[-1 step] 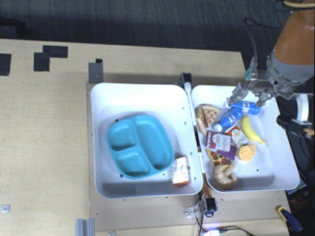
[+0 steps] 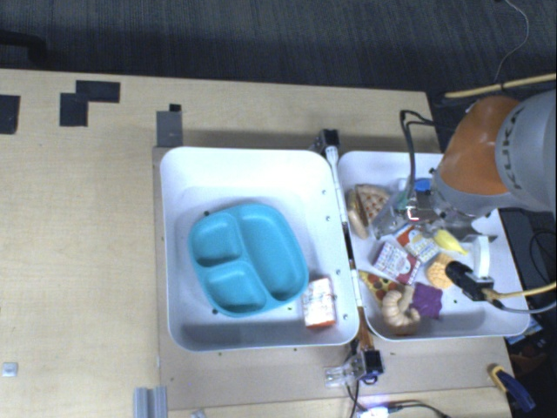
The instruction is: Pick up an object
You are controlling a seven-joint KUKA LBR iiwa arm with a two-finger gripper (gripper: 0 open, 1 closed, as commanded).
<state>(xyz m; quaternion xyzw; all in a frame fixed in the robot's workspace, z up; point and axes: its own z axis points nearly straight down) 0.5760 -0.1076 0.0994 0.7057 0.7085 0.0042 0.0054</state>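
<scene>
My gripper (image 2: 414,219) hangs low over the middle of the right bin (image 2: 505,320), among a pile of toy foods. Just below it lies a red and white packet (image 2: 393,258). A waffle-like brown piece (image 2: 369,203) lies to its left and a yellow piece (image 2: 449,240) to its right. Near the bin's front are a tan twisted piece (image 2: 397,308) and a purple piece (image 2: 426,300). The wrist hides what is directly beneath the gripper.
The left bin (image 2: 183,320) holds a blue sectioned plate (image 2: 248,258) and a small orange and white carton (image 2: 319,303) at its front right. The wall between the bins (image 2: 346,233) runs close to the left of the pile. The arm's orange band (image 2: 474,151) is over the right bin's back.
</scene>
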